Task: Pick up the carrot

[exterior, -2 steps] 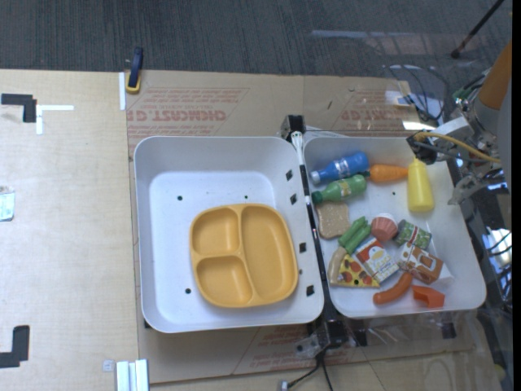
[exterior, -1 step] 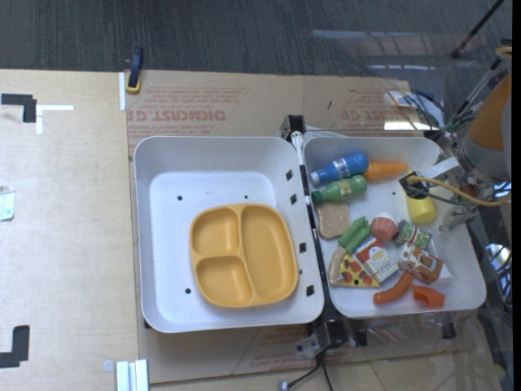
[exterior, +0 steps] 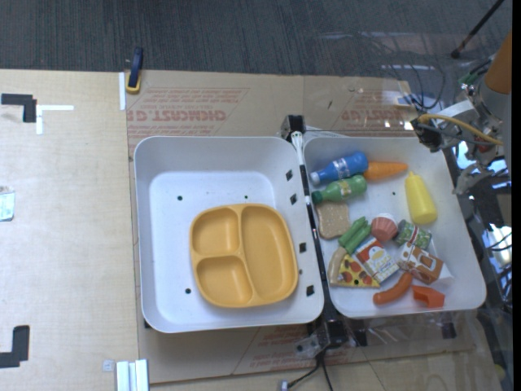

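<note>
The carrot (exterior: 385, 169) is a small orange piece lying flat at the back of the right bin (exterior: 466, 243). It points right, just beside the blue bottle (exterior: 339, 168) and left of the yellow bottle (exterior: 420, 197). My arm, with its orange band (exterior: 502, 63), stays outside the bin's far right corner. The gripper (exterior: 478, 165) hangs there among cables, well right of the carrot and not over the bin's contents. Nothing shows as held.
A green bottle (exterior: 341, 189), bread slice (exterior: 332, 219), pizza slice (exterior: 352, 271), juice cartons (exterior: 417, 251), a sausage (exterior: 393, 289) and other toy foods crowd the right bin. The left bin (exterior: 155, 218) holds a yellow divided plate (exterior: 242, 254).
</note>
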Robot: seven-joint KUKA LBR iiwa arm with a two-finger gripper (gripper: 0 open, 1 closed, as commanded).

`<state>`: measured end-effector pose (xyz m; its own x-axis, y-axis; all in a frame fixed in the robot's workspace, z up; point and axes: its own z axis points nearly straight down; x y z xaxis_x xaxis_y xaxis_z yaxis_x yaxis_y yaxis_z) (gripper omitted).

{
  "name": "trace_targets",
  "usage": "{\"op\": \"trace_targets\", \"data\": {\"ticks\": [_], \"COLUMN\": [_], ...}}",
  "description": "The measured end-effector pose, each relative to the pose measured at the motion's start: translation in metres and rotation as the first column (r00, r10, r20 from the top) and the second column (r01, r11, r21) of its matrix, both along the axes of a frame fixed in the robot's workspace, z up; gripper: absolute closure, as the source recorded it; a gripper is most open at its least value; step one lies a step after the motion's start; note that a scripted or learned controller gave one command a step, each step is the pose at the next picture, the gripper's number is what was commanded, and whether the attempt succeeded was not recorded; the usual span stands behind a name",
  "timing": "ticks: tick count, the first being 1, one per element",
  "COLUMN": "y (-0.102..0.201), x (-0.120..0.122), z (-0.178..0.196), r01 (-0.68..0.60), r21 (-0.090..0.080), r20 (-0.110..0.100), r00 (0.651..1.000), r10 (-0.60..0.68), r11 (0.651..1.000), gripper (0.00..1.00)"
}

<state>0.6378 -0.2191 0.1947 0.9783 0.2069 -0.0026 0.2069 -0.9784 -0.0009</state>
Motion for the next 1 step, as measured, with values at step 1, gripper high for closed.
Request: {"op": "trace_targets", "data": {"ticks": [1], "y": [0.0172], "x": [-0.0323], "z": [-0.1033], "r01": [-0.314], "r21": [0.004], "r20": [-0.002], "r00": [0.949], "r10": [0.314], "r11": [0.949], "gripper": [0.00]}}
